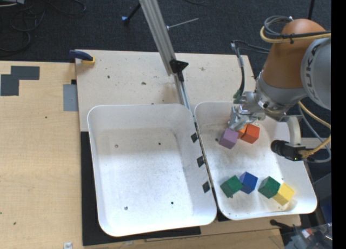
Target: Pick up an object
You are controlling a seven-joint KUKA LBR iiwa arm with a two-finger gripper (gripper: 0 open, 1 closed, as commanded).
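Note:
The right bin (303, 202) holds several small blocks. A purple block (228, 138) and an orange block (250, 133) lie close together near its back left part. My gripper (241, 120) hangs right above these two, its tip at their upper edges; whether it touches either I cannot tell. Toward the front lie a green block (231, 186), a blue block (248, 182), a second green block (268, 187) and a yellow block (285, 194).
The left bin (102, 210) sits beside the right one, with black clips (201, 161) along the shared wall. A slanted aluminium pole (162, 37) rises behind the bins. A blue clamp (81, 55) rests at the board's back left corner.

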